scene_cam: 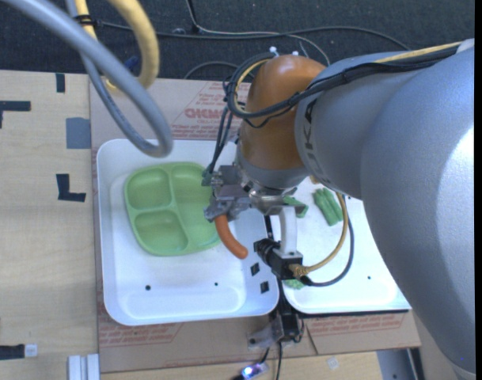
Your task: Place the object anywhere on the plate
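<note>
While the grey arm (383, 141) filled the space right of the plate, its smooth rounded casing and orange band (280, 93) hid much of the right bin (359, 283) and the seam between the two bins. Left of that bulk, the left bin (114, 236), a shallow white tray with rounded corners, lay on brown cardboard and bore the plate (165, 204), a pale green plastic dish split into three compartments. Grey and yellow hoses (122, 70) arched above the plate's far side, and thin black cables ran down beside the wrist. The gripper (225, 204) sat at the plate's right edge, its dark metal parts crowding the rim; how wide the jaws stood could not be told. An orange carrot (230, 238), slim and slightly curved, slanted away just below the gripper off the plate's lower right edge, over the white bin floor. A small green ridged piece (329, 207) lay in the right bin, well right of the plate.
</note>
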`<state>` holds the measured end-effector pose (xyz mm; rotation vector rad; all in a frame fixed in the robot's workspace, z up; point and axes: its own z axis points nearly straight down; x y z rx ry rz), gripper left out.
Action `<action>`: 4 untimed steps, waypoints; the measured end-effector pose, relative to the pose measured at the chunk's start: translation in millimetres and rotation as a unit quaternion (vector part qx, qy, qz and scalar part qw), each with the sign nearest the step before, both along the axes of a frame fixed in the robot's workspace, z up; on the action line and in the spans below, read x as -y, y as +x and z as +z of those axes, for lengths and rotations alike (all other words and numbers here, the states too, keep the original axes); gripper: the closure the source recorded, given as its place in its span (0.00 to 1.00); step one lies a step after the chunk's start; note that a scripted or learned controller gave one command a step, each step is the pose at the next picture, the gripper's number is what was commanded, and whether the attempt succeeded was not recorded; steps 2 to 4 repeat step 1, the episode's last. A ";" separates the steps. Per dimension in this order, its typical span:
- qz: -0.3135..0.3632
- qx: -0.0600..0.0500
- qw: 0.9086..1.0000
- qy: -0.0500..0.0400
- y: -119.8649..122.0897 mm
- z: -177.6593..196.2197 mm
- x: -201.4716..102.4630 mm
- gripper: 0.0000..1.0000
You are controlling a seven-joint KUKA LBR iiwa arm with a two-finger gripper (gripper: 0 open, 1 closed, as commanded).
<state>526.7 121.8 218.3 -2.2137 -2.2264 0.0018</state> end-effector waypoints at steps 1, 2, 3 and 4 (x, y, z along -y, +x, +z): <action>-0.001 0.000 1.000 0.000 0.0 -0.2 2.1 0.00; -0.001 0.000 1.000 0.000 0.0 -0.2 2.1 0.00; -0.001 0.000 1.000 0.000 0.0 -0.2 2.1 0.00; -0.001 0.000 1.000 0.000 0.0 -0.2 2.1 0.00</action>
